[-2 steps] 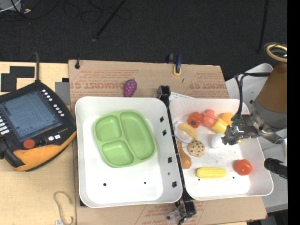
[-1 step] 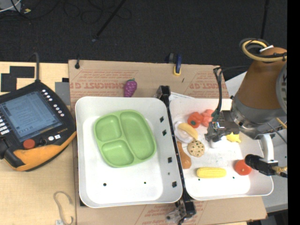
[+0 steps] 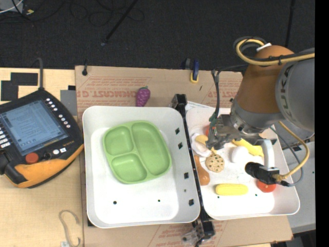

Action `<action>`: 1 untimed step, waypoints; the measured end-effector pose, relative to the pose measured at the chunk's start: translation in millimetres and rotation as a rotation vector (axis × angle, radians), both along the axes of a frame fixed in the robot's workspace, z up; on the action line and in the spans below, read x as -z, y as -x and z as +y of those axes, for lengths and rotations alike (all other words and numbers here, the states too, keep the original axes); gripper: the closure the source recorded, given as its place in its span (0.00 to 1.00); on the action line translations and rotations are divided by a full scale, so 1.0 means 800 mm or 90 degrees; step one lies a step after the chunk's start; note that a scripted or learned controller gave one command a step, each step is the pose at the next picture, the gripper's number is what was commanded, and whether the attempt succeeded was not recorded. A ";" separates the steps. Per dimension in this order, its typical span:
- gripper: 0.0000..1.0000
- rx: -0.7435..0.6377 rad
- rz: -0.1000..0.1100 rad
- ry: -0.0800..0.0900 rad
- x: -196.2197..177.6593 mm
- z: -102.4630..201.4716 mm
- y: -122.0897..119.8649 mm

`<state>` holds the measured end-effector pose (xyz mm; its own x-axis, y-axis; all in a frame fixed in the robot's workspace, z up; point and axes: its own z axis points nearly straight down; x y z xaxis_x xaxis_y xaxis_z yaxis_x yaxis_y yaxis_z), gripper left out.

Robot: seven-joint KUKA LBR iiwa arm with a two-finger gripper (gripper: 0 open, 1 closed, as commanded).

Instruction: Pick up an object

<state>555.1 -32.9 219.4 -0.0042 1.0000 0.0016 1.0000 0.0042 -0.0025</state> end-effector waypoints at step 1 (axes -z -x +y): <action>1.00 -0.001 -0.001 0.000 -0.012 0.073 -0.024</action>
